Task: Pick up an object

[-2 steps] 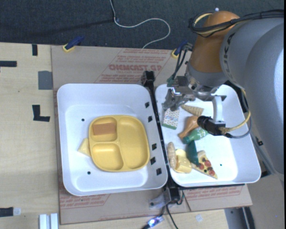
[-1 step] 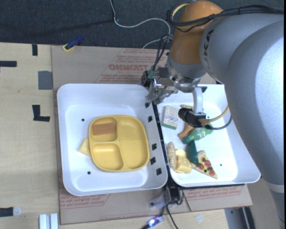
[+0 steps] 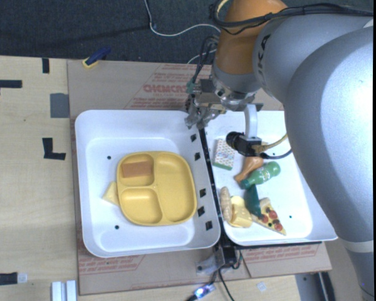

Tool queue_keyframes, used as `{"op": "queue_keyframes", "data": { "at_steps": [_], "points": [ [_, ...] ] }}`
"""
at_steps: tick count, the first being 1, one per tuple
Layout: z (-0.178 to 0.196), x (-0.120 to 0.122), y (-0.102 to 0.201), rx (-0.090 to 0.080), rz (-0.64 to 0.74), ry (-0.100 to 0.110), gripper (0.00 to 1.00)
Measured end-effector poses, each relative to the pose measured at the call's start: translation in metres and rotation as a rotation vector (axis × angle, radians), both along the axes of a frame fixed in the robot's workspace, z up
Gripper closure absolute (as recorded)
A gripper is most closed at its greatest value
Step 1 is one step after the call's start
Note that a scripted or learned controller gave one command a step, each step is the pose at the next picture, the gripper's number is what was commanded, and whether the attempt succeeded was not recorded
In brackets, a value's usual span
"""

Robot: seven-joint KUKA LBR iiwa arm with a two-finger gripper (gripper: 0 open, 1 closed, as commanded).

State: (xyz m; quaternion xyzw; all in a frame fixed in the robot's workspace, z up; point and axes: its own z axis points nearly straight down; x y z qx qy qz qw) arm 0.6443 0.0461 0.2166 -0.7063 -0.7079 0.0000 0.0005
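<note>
In the left bin [image 3: 91, 168] a yellow divided tray [image 3: 156, 188] is seen, a brown block [image 3: 136, 168] lying in its upper-left compartment. Above the dividing wall between the bins, near the far rim, the gripper [image 3: 200, 113] is poised; whether the jaws are released or clenched cannot be told, and nothing is seen between them. The pickable things are clustered in the right bin [image 3: 301, 221]: a patterned packet [image 3: 224, 154], a green bottle [image 3: 263, 174], a pizza slice [image 3: 269, 217]. The packet, nearest and somewhat apart from the rest, is judged the easiest target; a descent clear of the wall is advised.
</note>
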Motion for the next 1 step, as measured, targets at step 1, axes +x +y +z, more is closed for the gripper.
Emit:
{"op": "queue_keyframes", "data": {
  "at_steps": [1],
  "points": [
    [0.0007, -0.0002, -0.0019, -0.003, -0.001, 0.000, 1.00]
  ]
}}
